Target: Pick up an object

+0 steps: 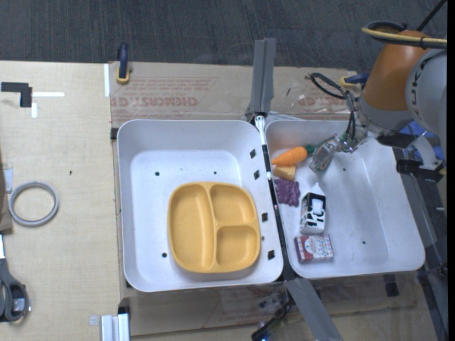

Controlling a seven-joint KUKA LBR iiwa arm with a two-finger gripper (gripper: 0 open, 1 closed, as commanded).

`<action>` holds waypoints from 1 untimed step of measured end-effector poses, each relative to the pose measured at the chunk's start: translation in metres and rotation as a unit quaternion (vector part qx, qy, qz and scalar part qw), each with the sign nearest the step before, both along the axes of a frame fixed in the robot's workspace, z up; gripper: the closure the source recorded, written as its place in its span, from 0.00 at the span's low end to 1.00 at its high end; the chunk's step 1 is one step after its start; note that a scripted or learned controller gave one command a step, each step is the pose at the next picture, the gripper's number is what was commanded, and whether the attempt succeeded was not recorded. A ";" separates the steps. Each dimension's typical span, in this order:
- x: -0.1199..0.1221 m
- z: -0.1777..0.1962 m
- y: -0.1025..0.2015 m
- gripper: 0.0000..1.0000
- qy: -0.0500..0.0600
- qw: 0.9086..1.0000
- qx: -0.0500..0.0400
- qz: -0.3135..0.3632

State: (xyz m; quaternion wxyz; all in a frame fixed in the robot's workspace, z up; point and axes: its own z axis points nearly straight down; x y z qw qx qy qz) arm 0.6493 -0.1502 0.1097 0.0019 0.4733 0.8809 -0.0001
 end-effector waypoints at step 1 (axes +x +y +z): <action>0.001 0.010 0.000 1.00 -0.002 1.000 -0.001 0.001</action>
